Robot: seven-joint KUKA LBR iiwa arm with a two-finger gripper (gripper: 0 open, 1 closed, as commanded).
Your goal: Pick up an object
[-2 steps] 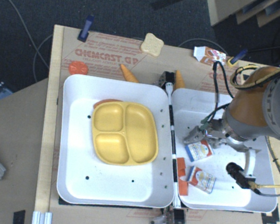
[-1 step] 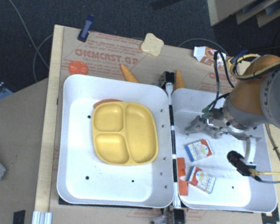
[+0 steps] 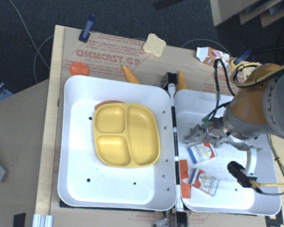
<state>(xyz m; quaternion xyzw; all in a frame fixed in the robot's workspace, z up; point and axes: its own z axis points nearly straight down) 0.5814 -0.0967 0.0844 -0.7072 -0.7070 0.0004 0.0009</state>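
In the right bin [image 3: 256, 203], my gripper [image 3: 199, 136] hangs low near the left wall, just above a small blue and white packet [image 3: 201, 153]. Whether it touches the packet is unclear. Nearer the front lie a second packet with red and white print [image 3: 205, 183] and a red-orange strip [image 3: 182, 170] against the bin's left wall. The grey arm with its orange band [image 3: 249, 103] covers the back of this bin. The left bin [image 3: 73, 142] holds a yellow divided plate [image 3: 126, 134] with a reddish thing [image 3: 103, 104] peeking from under its far left edge.
Behind the bins, on the cardboard, lie a bread-shaped piece [image 3: 154, 44], a blue item [image 3: 86, 28], an orange disc [image 3: 78, 68], an orange carrot-like piece [image 3: 130, 74] and a crumpled wrapper [image 3: 212, 56]. Cables [image 3: 219, 80] loop beside the arm. A black clamp [image 3: 169, 80] sits between the bins.
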